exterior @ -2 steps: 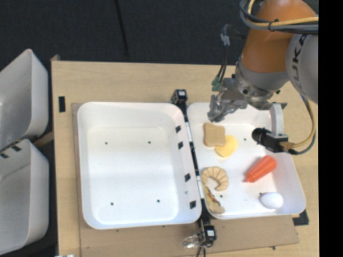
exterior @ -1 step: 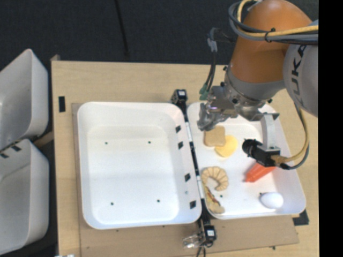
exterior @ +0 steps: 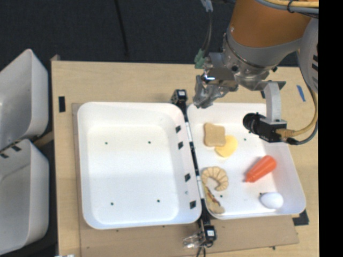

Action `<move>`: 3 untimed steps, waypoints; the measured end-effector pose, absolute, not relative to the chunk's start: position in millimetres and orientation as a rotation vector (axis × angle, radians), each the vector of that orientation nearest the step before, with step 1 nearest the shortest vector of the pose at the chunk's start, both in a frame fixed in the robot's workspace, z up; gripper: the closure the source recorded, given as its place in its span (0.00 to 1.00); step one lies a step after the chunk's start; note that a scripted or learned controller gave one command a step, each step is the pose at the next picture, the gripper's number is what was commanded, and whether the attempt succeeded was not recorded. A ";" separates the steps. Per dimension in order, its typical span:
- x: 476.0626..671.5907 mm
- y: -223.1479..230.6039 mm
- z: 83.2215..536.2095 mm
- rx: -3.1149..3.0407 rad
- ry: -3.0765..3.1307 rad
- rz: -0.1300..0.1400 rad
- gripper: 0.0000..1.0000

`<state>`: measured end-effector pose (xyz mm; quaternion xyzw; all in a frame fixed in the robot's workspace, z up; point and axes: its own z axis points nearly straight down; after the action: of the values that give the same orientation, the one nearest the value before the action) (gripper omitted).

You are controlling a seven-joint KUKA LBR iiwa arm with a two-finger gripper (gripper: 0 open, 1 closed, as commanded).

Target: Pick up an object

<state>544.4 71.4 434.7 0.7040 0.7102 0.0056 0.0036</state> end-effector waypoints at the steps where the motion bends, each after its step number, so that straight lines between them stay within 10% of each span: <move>1: 487.8 67.2 421.3 2.218 2.226 -0.001 1.00; 2: 514.4 -5.1 329.0 2.231 2.215 -0.012 1.00; 3: 515.1 51.7 407.5 2.209 2.227 0.013 1.00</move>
<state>515.1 51.7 407.5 0.7042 0.7100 0.0040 0.0025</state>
